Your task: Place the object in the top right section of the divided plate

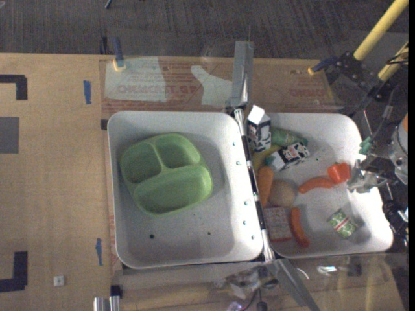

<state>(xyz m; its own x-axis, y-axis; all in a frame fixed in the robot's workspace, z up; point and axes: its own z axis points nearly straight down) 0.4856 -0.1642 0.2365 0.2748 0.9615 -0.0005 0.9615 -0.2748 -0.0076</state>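
While gripper hovers over right bin, jaws' state unclear; milk carton print unreadable.

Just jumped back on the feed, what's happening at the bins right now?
The arm's gripper sits at the right edge of the right bin, over the toy food, close to an orange spoon-shaped piece. Nothing is visibly held. The green divided plate lies in the left bin with nothing in its sections, so the placement hasn't happened yet.
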